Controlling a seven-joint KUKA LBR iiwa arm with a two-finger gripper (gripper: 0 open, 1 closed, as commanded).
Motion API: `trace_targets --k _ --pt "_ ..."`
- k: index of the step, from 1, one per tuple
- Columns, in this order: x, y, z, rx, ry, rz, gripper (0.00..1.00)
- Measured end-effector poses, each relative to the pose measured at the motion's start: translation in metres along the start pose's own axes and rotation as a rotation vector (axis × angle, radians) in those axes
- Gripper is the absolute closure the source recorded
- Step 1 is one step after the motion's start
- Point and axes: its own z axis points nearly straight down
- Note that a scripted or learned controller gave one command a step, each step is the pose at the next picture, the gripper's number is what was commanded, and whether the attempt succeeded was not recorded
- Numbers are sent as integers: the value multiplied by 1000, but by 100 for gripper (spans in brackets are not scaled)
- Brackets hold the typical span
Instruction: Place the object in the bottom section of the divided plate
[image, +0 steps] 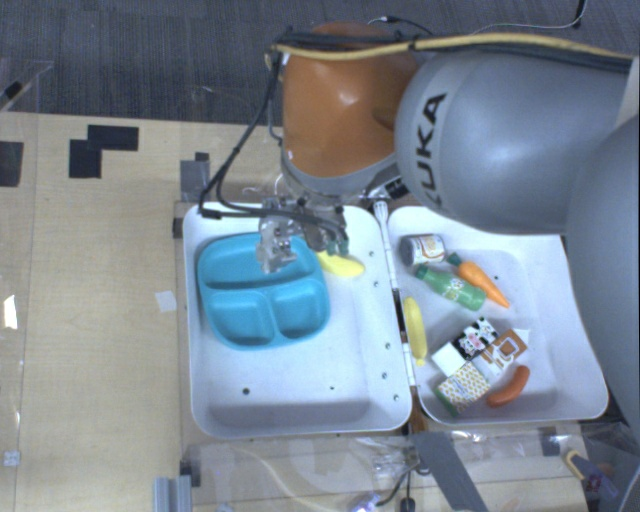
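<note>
White left bin (300, 400): yellow object (342, 265) lies crosswise beside plate (262, 292).

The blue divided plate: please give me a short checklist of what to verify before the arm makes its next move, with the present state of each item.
1. Blue divided plate lies flat inside the left bin: ok.
2. The plate's two smaller sections, nearest the camera, hold nothing: ok.
3. Gripper is over the plate: ok, but above the large far section.
4. An object is held: cannot tell.
5. Yellow object lies in the bin beside the plate's right rim, not in a section: not ok.
6. Other items stay in the right bin: ok.
</note>
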Motion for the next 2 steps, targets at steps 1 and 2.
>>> trace_targets --k 1,2 --pt "37 -35 -163 0 -9 -62 100" --pt "-8 22 -39 -1 2 -244 100"
